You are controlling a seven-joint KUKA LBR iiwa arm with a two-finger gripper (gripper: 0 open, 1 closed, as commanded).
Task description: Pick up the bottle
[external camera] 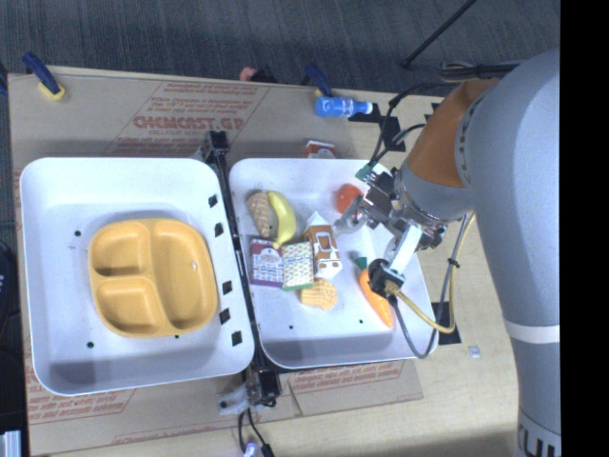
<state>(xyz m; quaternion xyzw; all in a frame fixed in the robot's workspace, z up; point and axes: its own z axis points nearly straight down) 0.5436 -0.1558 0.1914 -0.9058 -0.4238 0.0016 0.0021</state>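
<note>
A small blue bottle (340,108) with a pale cap lies on its side on the cardboard, just behind the right bin (285,350) and outside its far rim. My gripper (363,213) hangs over the right part of that bin, next to a red tomato (347,197) and well in front of the bottle. The wrist and its cables hide much of the gripper's tip. Nothing can be seen held in it.
The right bin also holds a banana (282,215), a brown potato (258,210), small cartons (295,260), a yellow waffle piece (320,296) and an orange carrot (377,300). A yellow divided plate (152,276) sits in the left bin (57,188). Blue clamps (44,74) grip the cardboard's far edge.
</note>
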